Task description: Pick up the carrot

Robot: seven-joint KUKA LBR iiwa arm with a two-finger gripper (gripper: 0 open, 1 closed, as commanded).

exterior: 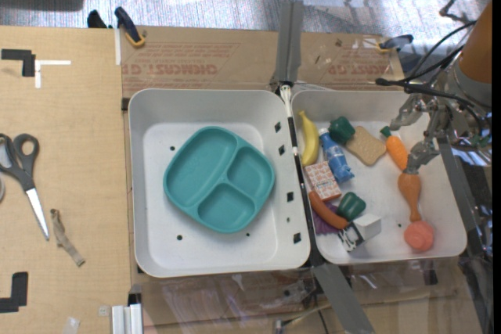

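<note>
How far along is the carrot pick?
Done: the arm is in over the right bin, and its tool is low beside the carrot.
In hand: nothing that I can see; the carrot lies on the bin floor, next to the cracker and above the chicken drumstick.
Left: close on the carrot and lift it clear of the bin.
</note>
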